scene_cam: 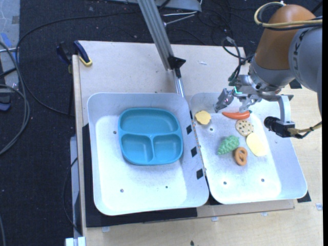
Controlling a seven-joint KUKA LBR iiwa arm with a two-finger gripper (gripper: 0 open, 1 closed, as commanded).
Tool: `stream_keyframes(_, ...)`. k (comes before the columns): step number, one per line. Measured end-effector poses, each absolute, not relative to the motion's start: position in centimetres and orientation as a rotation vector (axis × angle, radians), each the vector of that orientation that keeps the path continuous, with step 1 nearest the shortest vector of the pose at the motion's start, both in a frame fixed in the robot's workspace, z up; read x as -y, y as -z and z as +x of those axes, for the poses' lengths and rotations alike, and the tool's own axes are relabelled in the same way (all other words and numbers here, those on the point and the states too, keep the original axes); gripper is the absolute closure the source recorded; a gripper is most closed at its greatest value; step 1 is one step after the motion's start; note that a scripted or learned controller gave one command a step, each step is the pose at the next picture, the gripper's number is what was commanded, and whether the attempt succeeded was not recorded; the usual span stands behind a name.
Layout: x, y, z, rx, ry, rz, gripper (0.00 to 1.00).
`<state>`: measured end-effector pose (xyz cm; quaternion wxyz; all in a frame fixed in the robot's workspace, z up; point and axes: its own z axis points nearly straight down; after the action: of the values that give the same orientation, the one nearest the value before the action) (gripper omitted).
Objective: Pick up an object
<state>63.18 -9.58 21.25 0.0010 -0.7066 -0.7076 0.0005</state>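
My gripper (234, 101) hangs open over the back of the right bin (266, 183), with nothing between its fingers. A red chili-shaped piece (235, 115) lies just below and between the fingertips. Further forward in the same bin sit a brown cookie (244, 126), a green broccoli-like piece (228, 145), a small pretzel (241, 156) and a pale yellow oval (256, 144). A yellow round piece (203, 118) rests near the bin's left wall.
The left bin (107, 188) holds a blue divided tray (151, 136). A grey metal pole (159, 35) slants across the back of the bench. The arm's orange band (284, 29) looms over the right bin's back corner.
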Motion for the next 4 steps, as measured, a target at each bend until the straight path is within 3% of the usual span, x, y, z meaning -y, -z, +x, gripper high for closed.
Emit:
stream_keyframes(1, 9.6, -21.3, 63.2, 2.223, 0.000, -2.219, 0.00)
stream_keyframes(3, 10.1, -9.8, 62.8, 2.218, -0.006, -2.219, 0.00)
stream_keyframes(4, 10.1, -11.2, 63.0, 2.222, 0.001, -2.224, 1.00)
